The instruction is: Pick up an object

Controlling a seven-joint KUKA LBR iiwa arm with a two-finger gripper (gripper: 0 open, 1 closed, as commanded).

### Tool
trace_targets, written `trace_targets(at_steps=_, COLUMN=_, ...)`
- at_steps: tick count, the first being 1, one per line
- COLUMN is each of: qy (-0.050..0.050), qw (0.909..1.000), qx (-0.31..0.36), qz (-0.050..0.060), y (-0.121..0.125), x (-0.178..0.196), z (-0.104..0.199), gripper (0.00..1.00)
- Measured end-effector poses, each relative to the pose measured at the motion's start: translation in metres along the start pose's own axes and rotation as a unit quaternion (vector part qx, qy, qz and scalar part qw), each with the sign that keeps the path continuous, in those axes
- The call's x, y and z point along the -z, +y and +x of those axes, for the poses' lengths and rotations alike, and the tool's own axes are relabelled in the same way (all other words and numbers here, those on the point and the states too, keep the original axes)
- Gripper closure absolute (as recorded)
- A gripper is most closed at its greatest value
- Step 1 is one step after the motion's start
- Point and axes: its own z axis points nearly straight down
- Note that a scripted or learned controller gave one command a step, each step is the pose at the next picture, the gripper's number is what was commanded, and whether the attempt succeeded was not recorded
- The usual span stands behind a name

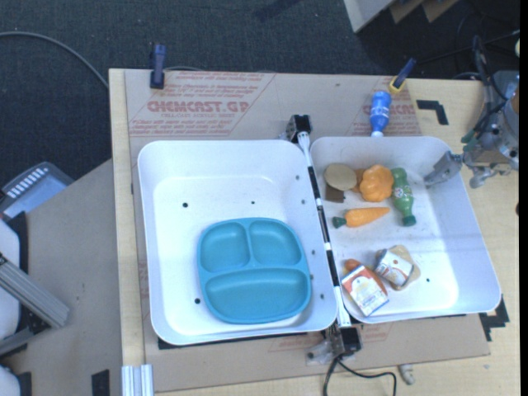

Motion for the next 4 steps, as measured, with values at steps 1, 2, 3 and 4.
trace_targets(at_steps=1, qy=0.001, qw=1.0, qx=0.001, qz=0.002, y=0.02, x=-0.105, z=0.037, gripper=0.0)
trace_targets(at_steps=2, qy=0.0, qw=1.0, qx=0.001, qz=0.0, y=0.022, x=-0.093, z=0.036, gripper=1.0)
trace_targets(at_steps=3, qy=0.002, qw=1.0, qx=0.0, qz=0.008, y=0.077, x=-0.12, z=0.111, gripper=1.0)
trace_targets(at_steps=4, qy=0.0, qw=1.0, qx=0.001, qz=-0.001, y=0.033, x=-0.016, z=0.164, gripper=1.0)
